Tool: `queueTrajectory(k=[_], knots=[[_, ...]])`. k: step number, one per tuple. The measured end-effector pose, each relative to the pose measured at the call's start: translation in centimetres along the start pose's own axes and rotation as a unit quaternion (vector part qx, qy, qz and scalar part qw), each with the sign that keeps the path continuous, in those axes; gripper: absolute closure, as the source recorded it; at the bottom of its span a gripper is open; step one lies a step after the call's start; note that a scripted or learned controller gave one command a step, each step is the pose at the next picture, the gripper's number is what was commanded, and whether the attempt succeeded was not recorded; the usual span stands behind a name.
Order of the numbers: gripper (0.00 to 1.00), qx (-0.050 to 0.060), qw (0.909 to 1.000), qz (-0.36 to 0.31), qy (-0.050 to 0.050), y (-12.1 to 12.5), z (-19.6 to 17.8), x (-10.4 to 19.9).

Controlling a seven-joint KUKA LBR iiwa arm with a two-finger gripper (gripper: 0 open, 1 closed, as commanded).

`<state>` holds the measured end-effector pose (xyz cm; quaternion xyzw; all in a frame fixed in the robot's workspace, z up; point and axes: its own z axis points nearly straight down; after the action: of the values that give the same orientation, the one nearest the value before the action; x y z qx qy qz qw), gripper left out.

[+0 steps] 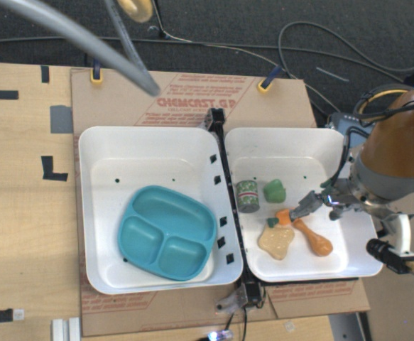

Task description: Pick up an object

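The right bin (pixel 334 145) holds a small greenish can (pixel 247 195), a green lump (pixel 274 190), an orange carrot-shaped toy (pixel 310 235) and a beige flat piece (pixel 276 241). My gripper (pixel 319 208) hangs over the right part of this bin, just above and to the right of the carrot toy's upper end. It is open, with one finger (pixel 303 207) slanting toward the carrot toy and nothing between the two. The arm's orange band (pixel 397 142) sits above it at the right edge.
The left bin (pixel 93 190) carries a blue divided plate (pixel 166 231). A black divider (pixel 224 190) runs between the bins. Cables lie on the dark floor behind, and a grey pole (pixel 86 30) crosses the upper left.
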<state>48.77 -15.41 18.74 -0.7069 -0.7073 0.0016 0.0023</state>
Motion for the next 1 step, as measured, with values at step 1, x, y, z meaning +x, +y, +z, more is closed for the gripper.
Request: queueTrajectory(k=[1], knots=[[0.00,0.001,1.0000,0.000,0.001,-0.26,6.33,0.64]])
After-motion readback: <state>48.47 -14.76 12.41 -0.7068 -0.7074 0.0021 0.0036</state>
